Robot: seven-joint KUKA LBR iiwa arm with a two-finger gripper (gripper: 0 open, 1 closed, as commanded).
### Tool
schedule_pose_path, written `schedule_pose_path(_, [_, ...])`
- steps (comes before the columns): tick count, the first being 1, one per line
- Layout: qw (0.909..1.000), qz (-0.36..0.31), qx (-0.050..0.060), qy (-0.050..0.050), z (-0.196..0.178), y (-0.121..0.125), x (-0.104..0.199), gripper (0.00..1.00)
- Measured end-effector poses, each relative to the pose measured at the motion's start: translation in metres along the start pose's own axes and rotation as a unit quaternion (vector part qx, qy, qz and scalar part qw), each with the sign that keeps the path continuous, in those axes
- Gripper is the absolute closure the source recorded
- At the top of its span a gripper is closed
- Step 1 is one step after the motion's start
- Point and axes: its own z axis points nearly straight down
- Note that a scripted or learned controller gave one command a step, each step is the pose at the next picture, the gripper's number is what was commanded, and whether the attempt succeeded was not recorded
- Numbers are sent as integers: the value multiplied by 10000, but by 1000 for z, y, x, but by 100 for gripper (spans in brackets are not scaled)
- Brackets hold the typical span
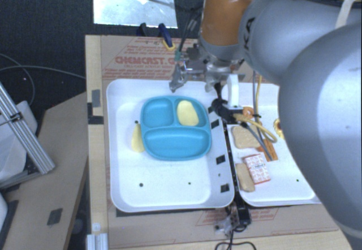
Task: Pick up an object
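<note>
Hand (180,80): over left bin's (121,186) far edge; grip state unclear.
Blue plate (172,142): in left bin, holding yellow piece (188,113).

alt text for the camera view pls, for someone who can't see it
A grey arm with its gripper above the far rim of the left bin, which has a blue divided plate with a yellow piece in one compartment. The right bin has small items.
</note>
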Motion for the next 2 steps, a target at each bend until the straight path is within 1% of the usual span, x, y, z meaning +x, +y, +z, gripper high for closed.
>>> schedule_pose_path(1, [10000, -8, 13, -8, 153, 0, 10, 0])
schedule_pose_path(2, [10000, 34, -33, -7, 25, 25, -33, 0])
